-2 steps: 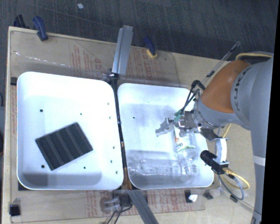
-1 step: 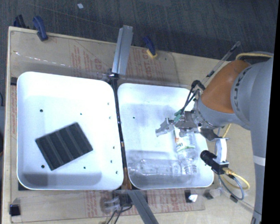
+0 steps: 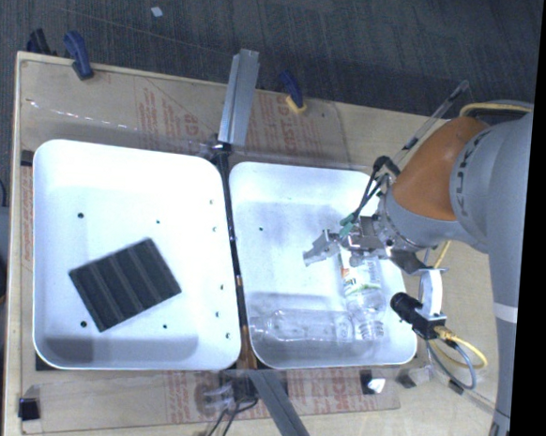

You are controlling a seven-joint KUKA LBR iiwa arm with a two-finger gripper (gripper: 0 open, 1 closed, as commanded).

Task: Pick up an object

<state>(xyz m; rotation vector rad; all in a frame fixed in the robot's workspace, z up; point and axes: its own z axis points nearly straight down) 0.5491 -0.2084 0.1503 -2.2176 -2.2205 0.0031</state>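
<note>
In the right bin (image 3: 285, 180) a clear plastic bottle (image 3: 362, 293) with a label lies pointing toward the front wall. A second clear bottle (image 3: 302, 328) lies crosswise along the front wall, touching or nearly touching the first one's lower end. My gripper (image 3: 325, 247) hangs low over the middle of the right bin, just up and left of the labelled bottle's top end. Nothing shows between it and the bin floor. The grey arm with its orange band (image 3: 436, 178) comes in from the right over the bin's right rim.
The left bin (image 3: 117, 167) holds a dark ribbed rectangular slab (image 3: 125, 283), lying flat and turned at an angle. A metal bar (image 3: 237, 97) runs along the divide between the bins at the back. Cables (image 3: 450, 353) trail by the right bin's front right corner.
</note>
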